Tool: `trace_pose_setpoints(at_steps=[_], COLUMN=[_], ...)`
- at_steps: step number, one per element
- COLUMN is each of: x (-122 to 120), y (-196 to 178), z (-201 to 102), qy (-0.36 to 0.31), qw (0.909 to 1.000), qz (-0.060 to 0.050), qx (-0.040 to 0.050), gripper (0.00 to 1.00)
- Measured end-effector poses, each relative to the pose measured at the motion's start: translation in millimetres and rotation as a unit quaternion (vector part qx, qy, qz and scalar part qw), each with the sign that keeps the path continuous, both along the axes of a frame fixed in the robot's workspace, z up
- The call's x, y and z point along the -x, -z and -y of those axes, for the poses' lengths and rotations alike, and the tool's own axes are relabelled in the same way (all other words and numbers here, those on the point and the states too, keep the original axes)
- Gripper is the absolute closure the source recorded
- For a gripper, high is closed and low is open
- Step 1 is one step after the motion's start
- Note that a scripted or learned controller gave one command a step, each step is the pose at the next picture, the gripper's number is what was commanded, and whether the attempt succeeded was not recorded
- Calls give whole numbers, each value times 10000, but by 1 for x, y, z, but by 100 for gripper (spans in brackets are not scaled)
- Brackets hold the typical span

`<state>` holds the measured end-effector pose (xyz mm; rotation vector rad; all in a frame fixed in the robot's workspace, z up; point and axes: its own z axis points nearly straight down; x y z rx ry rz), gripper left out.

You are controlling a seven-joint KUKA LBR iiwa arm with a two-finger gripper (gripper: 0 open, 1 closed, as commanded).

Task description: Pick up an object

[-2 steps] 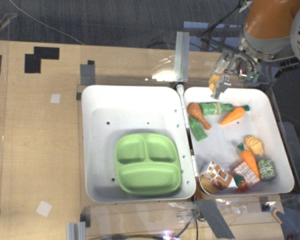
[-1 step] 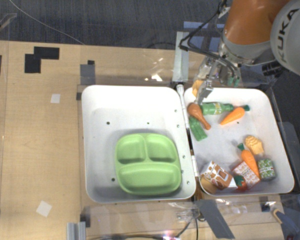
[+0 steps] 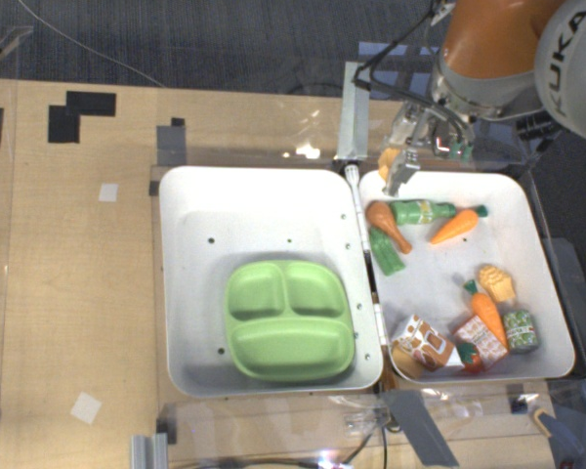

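Two shallow white bins sit side by side on the bench. The left bin (image 3: 186, 262) holds a green divided tray (image 3: 288, 320) toward its near side. The right bin (image 3: 532, 233) carries the small toy foods I can choose from.

My arm (image 3: 513, 27) comes in from the far right, and my gripper (image 3: 402, 176) hangs over the far left corner of the right bin, close to the wall between the bins. Its tips appear to have nothing between them, though whether they stand apart or together I cannot tell from this angle.

Nearest below me lies a green bottle (image 3: 425, 211), on its side, with a chicken drumstick (image 3: 387, 225) just beside it to the left and a carrot (image 3: 454, 227) to its right. A green leafy piece (image 3: 385, 255) sits nearer, by the dividing wall. In the near right corner a second carrot (image 3: 486, 313), a yellow pastry-like piece (image 3: 497, 283), small cartons (image 3: 481, 338) and a green can (image 3: 521, 330) crowd together.

The risk, as I judge it: so close to the wall, a finger could strike the rim, or the round bottle could roll off, or the drumstick could be nudged aside.
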<state>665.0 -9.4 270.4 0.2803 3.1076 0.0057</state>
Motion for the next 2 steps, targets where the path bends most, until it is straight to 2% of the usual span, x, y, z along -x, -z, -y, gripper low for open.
trace_pose_setpoints(at_steps=[1, 2], x=[-2, 31], y=[-13, 11], z=[-1, -27], qy=[-15, -540], qw=[10000, 9985], qz=[53, -67], qx=[-1, 9], gripper=[100, 100])
